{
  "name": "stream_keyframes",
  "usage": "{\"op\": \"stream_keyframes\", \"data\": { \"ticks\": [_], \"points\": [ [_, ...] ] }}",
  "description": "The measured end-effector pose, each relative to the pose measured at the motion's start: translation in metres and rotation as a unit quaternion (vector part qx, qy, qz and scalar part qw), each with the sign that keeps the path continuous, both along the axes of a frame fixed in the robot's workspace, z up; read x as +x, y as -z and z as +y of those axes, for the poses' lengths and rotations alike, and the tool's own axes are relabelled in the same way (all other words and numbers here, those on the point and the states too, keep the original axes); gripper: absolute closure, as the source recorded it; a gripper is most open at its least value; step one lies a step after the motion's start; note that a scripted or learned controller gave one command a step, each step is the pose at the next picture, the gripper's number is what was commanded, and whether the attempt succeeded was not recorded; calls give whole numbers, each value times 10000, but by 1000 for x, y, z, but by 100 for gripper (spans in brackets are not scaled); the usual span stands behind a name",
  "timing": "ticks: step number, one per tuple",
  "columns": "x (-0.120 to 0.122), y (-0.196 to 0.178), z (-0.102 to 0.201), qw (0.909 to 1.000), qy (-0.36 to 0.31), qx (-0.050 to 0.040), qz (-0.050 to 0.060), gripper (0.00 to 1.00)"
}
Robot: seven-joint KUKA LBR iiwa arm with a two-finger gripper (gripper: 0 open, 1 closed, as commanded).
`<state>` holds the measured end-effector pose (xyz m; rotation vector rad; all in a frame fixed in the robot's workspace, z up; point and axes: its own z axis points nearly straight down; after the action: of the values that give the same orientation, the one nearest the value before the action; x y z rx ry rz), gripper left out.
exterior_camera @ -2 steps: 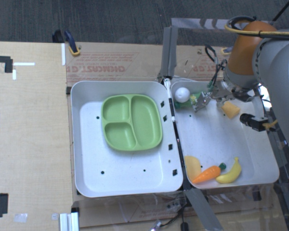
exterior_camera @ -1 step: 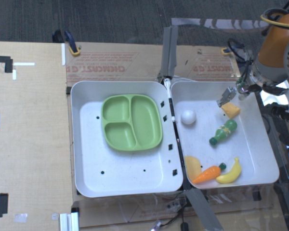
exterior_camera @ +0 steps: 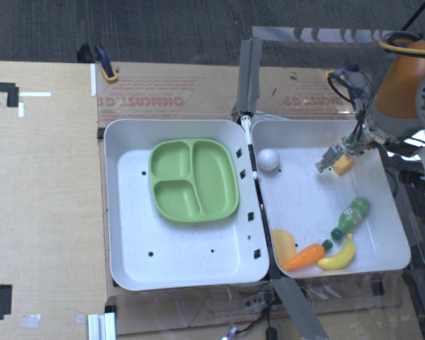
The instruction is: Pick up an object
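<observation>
- Light wood bench [exterior_camera: 42,211] with a strip of brown cardboard [exterior_camera: 170,94] along the back and dark carpet behind it, two shallow white bins sitting side by side on top.
- Left bin [exterior_camera: 127,261] has a green divided plate [exterior_camera: 194,180] lying flat in its upper middle.
- Right bin [exterior_camera: 304,204] has a small white ball [exterior_camera: 268,159] near the top left corner, right by the divider.
- Down at the front of that bin: a pale yellow piece [exterior_camera: 284,244], an orange carrot [exterior_camera: 304,256], a banana [exterior_camera: 338,256] and a little green bottle [exterior_camera: 350,217], all bunched close together.
- The arm comes in from the right, and the gripper [exterior_camera: 336,160] is up in the top right part of the right bin, with a small yellowish block [exterior_camera: 342,164] pinched between its fingers.
</observation>
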<state>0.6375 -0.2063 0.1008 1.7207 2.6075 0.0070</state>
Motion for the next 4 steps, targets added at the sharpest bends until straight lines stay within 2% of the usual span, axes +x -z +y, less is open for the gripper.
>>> {"op": "stream_keyframes", "data": {
  "ticks": [1, 2, 3, 4],
  "points": [
    [22, 12, -9, 9989, 433, 85, 149, 0],
    [24, 4, -11, 9991, 417, 37, 98, 100],
    [-50, 12, -11, 9974, 714, 39, 104, 100],
    [-112, 12, -16, 9988, -472, 37, 105, 100]
  ]
}}
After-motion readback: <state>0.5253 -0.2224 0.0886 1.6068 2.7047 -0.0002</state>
